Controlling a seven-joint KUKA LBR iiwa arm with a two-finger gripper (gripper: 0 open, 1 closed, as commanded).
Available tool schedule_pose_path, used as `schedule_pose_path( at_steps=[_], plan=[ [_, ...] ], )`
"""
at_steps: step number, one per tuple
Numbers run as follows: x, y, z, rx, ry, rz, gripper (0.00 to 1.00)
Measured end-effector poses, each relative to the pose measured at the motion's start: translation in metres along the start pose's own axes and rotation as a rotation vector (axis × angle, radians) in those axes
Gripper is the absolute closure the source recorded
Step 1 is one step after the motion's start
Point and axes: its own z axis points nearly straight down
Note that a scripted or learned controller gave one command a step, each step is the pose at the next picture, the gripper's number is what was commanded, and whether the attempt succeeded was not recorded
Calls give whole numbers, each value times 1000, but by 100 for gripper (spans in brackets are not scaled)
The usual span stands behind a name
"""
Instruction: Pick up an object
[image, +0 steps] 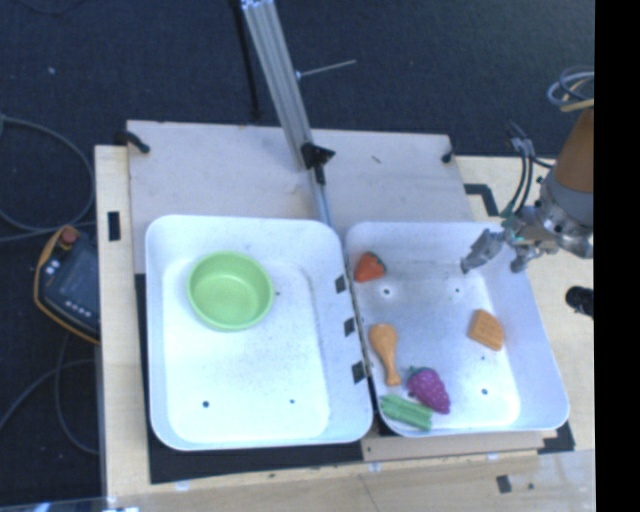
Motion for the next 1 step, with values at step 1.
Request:
schedule_pose_path(
  at_steps=[1],
  plan=[
    [0,0,0,0,-1,-1,0]
  ],
)
